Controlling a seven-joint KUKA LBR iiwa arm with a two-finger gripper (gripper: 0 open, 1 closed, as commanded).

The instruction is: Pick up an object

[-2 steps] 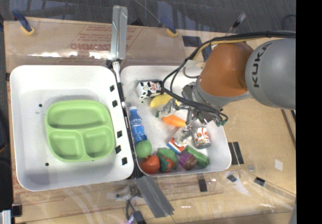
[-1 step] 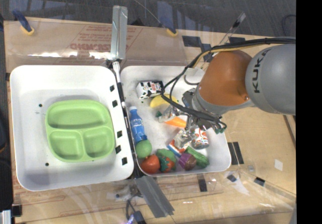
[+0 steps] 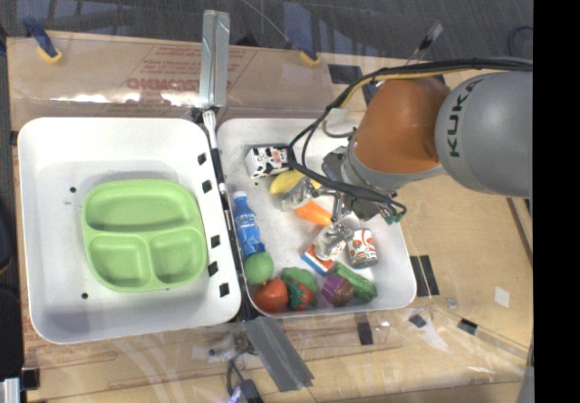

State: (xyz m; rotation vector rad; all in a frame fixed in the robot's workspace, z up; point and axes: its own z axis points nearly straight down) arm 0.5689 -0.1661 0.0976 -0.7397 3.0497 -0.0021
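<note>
Camera view shows the gripper (image 3: 337, 231) low in the right bin (image 3: 399, 288) (its grip cannot be told), with the small can (image 3: 362, 249) just to its right, touching or nearly so.

Below me, the right bin (image 3: 272, 129) holds a jumble of small toys. At its far side lies a black-and-white cow-patterned carton (image 3: 268, 159), with a yellow banana-like piece (image 3: 286, 181) just nearer. An orange carrot (image 3: 314, 213) lies tilted at the middle. A blue bottle (image 3: 245, 224) runs lengthwise along the left wall. Right of centre rests a small red-and-white can (image 3: 362, 248) on its side. Along the near wall crowd a green ball (image 3: 259, 267), a red tomato (image 3: 270, 296), and a purple-and-green vegetable (image 3: 343, 286).
</note>
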